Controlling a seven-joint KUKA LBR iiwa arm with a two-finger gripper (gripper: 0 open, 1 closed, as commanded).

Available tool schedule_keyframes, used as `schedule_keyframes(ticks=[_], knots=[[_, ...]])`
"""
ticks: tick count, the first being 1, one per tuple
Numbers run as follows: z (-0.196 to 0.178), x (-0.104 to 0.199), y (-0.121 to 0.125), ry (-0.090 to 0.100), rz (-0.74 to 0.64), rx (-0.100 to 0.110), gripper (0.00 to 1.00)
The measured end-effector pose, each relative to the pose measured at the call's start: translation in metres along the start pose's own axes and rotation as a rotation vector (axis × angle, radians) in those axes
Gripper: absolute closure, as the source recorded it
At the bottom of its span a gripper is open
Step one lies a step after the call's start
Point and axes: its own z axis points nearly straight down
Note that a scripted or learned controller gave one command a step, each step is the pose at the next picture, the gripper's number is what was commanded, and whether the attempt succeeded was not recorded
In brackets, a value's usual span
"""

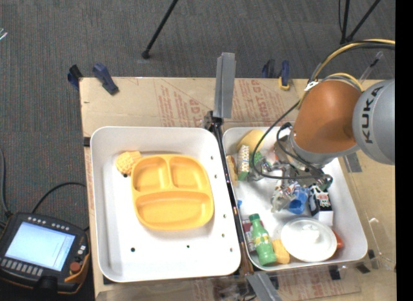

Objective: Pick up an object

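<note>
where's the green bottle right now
The green bottle lies in the right bin, near its front left corner, beside the white lid.

Small blue object (298, 200) amid clutter, right bin (352, 197), beneath claw (292, 193).

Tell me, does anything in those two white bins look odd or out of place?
Nothing looks spilled or broken. The yellow divided tray sits slightly askew in the left bin, with a small corn-like toy touching its top left corner. The right bin is crowded: a green bottle lies on its side beside a white lid.
</note>
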Motion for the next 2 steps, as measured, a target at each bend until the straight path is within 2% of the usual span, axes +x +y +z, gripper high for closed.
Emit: schedule_keyframes(ticks=[1, 2], knots=[[0.0, 0.074, -0.004, 0.001, -0.115, -0.001, 0.0], [0.001, 0.073, 0.014, 0.002, -0.211, -0.002, 0.0]])
